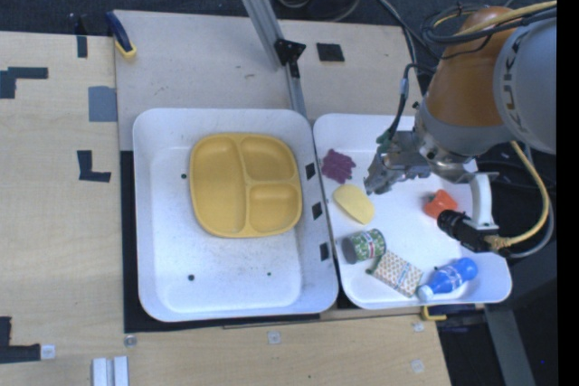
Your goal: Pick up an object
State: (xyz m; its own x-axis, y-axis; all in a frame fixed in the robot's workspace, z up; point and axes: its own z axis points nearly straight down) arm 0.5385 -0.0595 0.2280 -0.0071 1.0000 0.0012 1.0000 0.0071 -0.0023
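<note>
My gripper hangs over the right bin, its tips just right of a yellow lemon-shaped object and apart from it. The view does not settle how the tips stand. A purple bunch of grapes lies to the gripper's left. A green can lies on its side below the yellow object. A patterned packet and a blue and white bottle lie at the bin's near edge. A small orange object sits to the right, beside the arm.
The left bin holds a yellow divided plate. A grey metal post slants across the bench behind the bins. Black cables and a yellow hose hang at the right of the arm.
</note>
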